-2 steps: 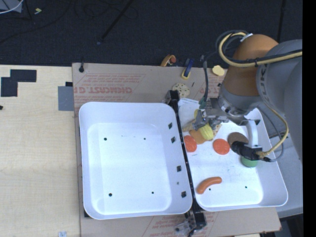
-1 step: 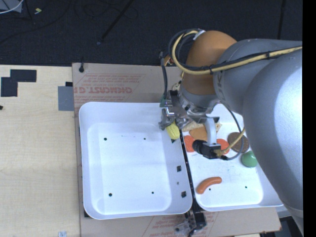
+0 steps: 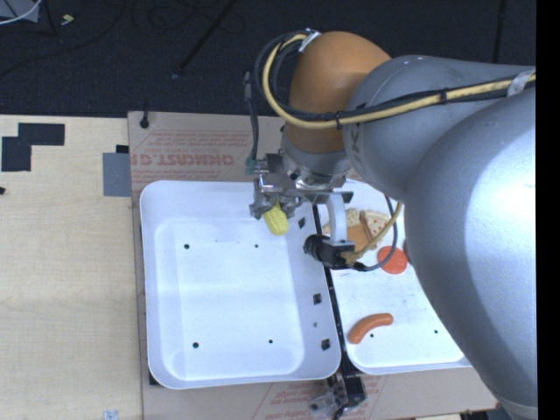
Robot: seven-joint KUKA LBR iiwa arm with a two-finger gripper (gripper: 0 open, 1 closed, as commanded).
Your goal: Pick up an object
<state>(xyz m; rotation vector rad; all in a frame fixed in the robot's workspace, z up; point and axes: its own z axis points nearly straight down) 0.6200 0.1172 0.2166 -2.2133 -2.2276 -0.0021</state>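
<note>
Pale wooden bench [image 3: 61, 261] fills the lower left of the camera view, with dark floor and loose cables behind it at twelve o'clock. On the bench lies a brown cardboard sheet [image 3: 188, 151] with mirrored printing, and on that sit two shallow white bins side by side. Left bin [image 3: 166, 322] shows only its bare floor with a few small dark holes. Right bin [image 3: 411, 344] holds an orange sausage-shaped toy [image 3: 370, 326] toward six o'clock of its floor, a red round piece [image 3: 394, 261] near its middle, and a tan wedge like a slice of bread [image 3: 374, 226] at its far end, partly behind the arm.

Grey arm [image 3: 455, 199] comes in from three o'clock, its orange band [image 3: 337, 73] bulging above the wrist, a yellow cable looping around it. Its gripper [image 3: 273, 210] hangs over the far right corner of the left bin, near one o'clock of that bin. A small yellow object [image 3: 276, 221], ribbed like a corn cob, sits between the metal fingers [image 3: 261, 206], so the gripper looks pinched on it, just above the bin floor by the inner wall
</note>
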